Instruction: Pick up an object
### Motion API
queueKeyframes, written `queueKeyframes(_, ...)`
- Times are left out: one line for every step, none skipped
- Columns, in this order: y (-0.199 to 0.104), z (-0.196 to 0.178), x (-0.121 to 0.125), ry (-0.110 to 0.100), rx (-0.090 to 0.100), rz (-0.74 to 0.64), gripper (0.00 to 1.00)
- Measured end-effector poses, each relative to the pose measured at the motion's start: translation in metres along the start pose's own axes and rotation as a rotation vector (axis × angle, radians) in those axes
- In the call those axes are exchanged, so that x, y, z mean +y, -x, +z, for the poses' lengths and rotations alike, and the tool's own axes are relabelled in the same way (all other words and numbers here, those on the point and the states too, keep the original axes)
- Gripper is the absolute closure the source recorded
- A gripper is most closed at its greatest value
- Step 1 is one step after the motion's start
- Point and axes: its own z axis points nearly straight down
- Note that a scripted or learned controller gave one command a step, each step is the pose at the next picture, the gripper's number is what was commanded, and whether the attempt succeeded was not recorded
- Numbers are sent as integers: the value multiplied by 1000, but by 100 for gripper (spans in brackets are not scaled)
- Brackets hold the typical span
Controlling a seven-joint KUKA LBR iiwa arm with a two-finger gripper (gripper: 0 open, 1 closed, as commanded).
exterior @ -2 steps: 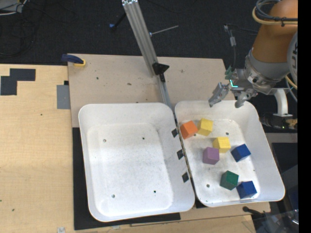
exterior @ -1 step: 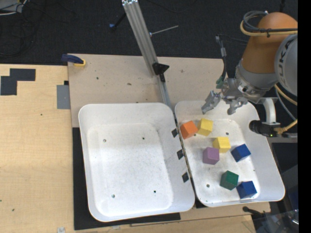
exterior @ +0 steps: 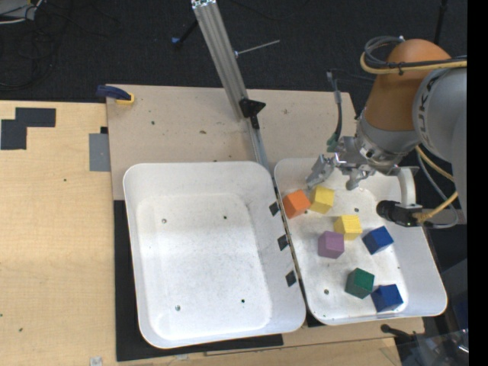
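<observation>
My gripper (exterior: 337,177) hangs over the far part of the right bin (exterior: 427,300), its two fingers spread apart with nothing between them. Just below and left of it lie a yellow cube (exterior: 323,199) and an orange cube (exterior: 296,202) near the bin's left wall. Further toward the front sit a second yellow cube (exterior: 348,226), a purple cube (exterior: 331,244), a blue cube (exterior: 377,239), a green cube (exterior: 360,282) and another blue cube (exterior: 387,296).
The left bin (exterior: 200,254) lies beside the right one, with small black clips along the shared edge. A slanted aluminium rail (exterior: 225,59) rises behind the bins. The arm's orange band and grey body fill the upper right.
</observation>
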Motion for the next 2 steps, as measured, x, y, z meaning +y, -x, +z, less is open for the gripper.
queueKeyframes(-3,45,-5,-1,0,1,0)
queueKeyframes(-1,32,-4,5,0,7,100)
